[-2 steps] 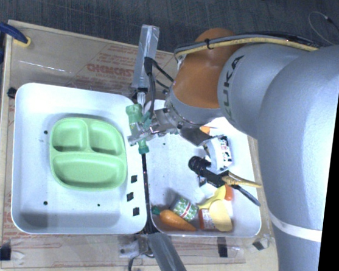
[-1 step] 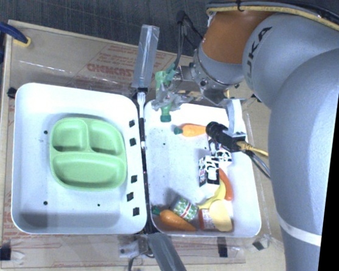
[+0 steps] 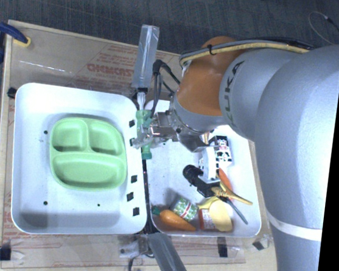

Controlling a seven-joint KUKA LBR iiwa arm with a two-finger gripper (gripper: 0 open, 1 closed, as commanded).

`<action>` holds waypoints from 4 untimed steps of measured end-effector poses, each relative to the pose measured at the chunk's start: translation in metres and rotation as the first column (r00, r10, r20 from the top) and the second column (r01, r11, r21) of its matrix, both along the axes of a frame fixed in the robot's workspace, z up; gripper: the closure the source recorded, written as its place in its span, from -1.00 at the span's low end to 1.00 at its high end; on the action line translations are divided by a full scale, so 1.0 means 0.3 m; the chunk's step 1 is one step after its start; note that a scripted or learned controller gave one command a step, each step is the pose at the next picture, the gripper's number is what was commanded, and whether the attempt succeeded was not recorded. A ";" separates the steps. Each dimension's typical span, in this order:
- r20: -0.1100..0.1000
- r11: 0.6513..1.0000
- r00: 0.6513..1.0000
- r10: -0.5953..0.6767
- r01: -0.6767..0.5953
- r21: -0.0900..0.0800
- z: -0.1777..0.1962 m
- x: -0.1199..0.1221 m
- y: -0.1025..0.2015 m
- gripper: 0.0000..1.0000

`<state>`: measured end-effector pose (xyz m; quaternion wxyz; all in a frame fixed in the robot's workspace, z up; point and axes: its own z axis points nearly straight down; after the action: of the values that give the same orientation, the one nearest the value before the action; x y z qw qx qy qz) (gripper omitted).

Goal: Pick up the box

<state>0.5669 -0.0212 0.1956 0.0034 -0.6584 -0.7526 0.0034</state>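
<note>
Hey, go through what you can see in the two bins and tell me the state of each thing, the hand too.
box: lying in the right bin, partly hidden under the arm, not picked up.
green plate: right side up in the left bin, compartments bare.
carrot: on its side by the right bin's near wall.
hand: at the rim between the bins, apart from the box.

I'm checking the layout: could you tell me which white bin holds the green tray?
The view's left bin, with the green tray; the right bin holds the box.
</note>
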 end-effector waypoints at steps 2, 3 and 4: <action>0.008 0.941 0.941 0.338 -0.338 0.001 0.273 0.232 -0.199 1.00; 0.001 0.979 0.979 0.202 -0.202 0.002 -0.026 -0.003 -0.106 1.00; 0.000 0.994 0.994 -0.113 0.113 0.001 -0.034 -0.073 -0.285 1.00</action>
<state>0.5449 -0.1066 0.1853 0.0037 -0.6999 -0.7142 0.0028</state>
